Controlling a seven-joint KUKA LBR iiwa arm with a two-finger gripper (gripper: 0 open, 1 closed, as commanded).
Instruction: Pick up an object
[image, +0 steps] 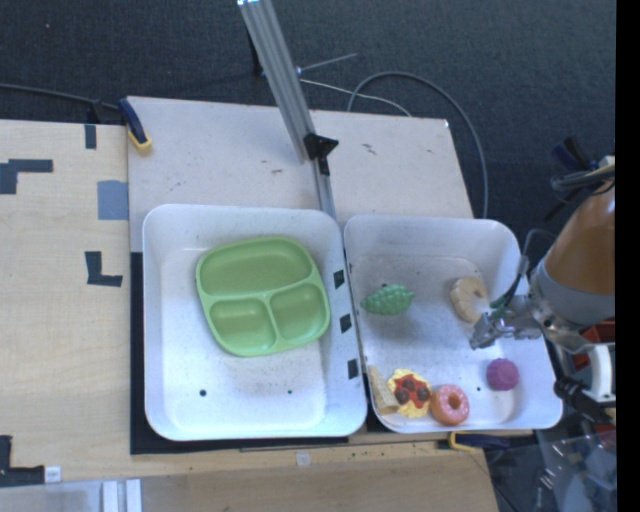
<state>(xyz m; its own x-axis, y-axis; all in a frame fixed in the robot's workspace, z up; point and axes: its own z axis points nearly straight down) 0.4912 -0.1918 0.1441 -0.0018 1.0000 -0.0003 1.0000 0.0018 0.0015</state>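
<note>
Tool (487, 331): whether apart or together cannot be told. Just above it, the bun (467, 298), judged light and soft, is best pinched across its middle.

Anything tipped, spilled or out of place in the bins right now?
Nothing stands out. The green tray lies flat in the left bin, slightly turned. The toy foods sit apart on the right bin floor, and the gripper hangs beside the beige piece.

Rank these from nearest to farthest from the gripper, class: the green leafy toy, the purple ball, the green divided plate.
Gripper is in the right bin.
1. Purple ball, just below it.
2. Green leafy toy, mid-bin, to its left.
3. Green divided plate, in the left bin.
</note>
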